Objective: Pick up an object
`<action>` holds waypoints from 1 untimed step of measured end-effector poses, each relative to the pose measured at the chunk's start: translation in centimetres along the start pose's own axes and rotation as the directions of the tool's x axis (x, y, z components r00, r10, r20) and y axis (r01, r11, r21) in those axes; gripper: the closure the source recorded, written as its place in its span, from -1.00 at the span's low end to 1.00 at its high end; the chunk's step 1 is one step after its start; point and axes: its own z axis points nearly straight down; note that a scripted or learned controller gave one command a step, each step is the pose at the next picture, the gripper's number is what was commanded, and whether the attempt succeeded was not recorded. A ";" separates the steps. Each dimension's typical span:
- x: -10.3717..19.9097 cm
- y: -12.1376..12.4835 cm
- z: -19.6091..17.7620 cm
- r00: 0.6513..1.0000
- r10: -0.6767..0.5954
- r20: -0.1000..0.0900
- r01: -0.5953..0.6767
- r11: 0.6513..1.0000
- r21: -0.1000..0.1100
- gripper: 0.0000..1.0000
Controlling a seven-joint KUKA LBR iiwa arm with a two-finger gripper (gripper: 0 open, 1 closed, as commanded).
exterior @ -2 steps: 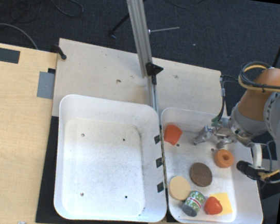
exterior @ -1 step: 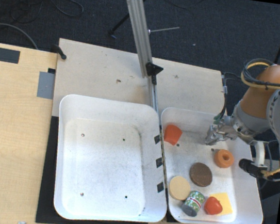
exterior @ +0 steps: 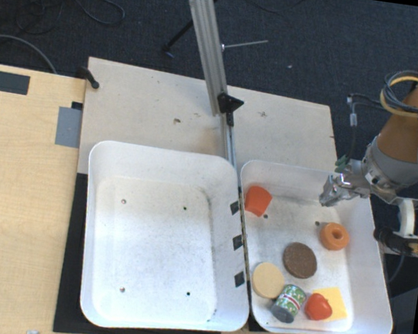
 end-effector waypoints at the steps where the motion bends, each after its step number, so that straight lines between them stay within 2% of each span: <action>1: -0.6 0.2 -6.2 1.000 0.001 0.001 -0.001 1.000 -0.002 1.00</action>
